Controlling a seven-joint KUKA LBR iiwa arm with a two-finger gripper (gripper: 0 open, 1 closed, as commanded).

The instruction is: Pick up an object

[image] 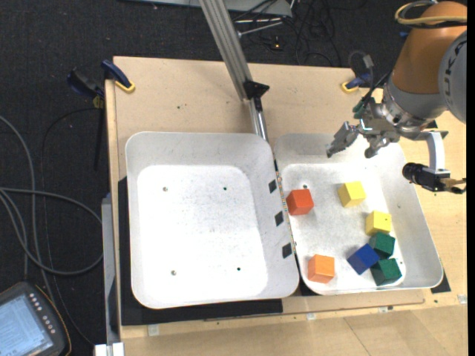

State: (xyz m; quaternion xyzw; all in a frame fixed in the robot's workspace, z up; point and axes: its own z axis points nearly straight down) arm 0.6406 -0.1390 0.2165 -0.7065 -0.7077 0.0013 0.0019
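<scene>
The right bin [415,221] holds several small blocks: a red-orange cube [300,201], an orange cube [321,268], two yellow cubes [351,193] [378,222], a blue cube [363,258] and two green cubes [383,243] [386,271]. My gripper [355,142] hangs above the far edge of that bin, its two fingers spread apart and open, with nothing between them. It is well above and behind the nearest yellow cube.
The left bin [148,162] lies beside the right one, sharing a middle rim. A slanted metal pole [226,39] runs down to the gap between the bins. Clamps [111,76] sit at the bench's far corners. Cables lie on the dark floor at left.
</scene>
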